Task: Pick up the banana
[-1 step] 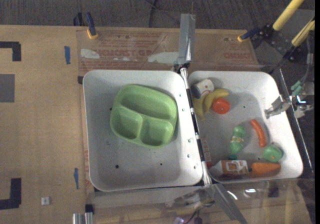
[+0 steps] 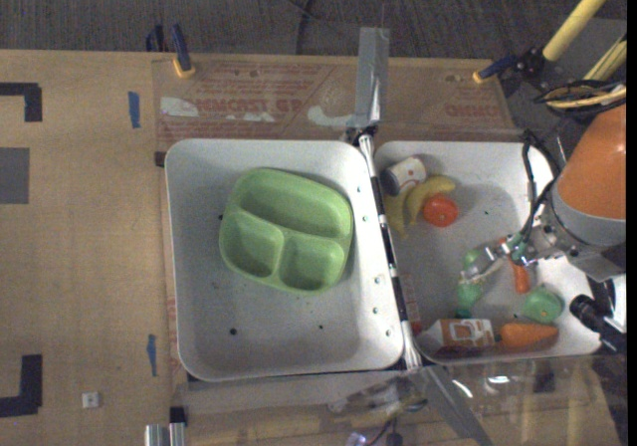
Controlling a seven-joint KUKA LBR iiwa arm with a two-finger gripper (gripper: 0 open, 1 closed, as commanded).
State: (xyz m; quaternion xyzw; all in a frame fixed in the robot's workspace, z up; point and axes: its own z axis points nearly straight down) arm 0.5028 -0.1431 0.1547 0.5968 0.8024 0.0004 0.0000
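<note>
- Reaching in from the right edge of the camera view, the grey arm (image 2: 597,220) with its orange band shows over the right bin (image 2: 498,157), its wrist lowered toward the middle of that bin.
- The hand (image 2: 485,263) points to the left and slightly down in the picture, over the bin floor, with metal parts glinting at its tip.
- Whether its grip is wide or narrow I cannot tell; the tip is small and blurred, and something green (image 2: 470,290) lies just beside it, though contact is unclear.
- The banana (image 2: 418,197) lies in the upper left part of the right bin, close to the wall shared with the left bin, well apart from the hand.
- A small white cup-like thing (image 2: 404,174) sits just above the banana, touching or nearly touching it.
- A red-orange round fruit (image 2: 440,211) rests just beside the banana's lower right end.
- A small orange piece (image 2: 522,278) lies under the wrist, and a green round thing (image 2: 543,306) lies near it toward the lower right.
- Along the bin's lower wall lie a small carton (image 2: 468,334) and, to its right, a carrot (image 2: 530,334).
- The left bin (image 2: 199,334) holds a green divided plate (image 2: 287,229) with three compartments, lying a little tilted in the picture's plane, near the bin's middle.
- Both bins sit side by side on the brown surface (image 2: 80,235), which carries black and blue tape marks.
</note>
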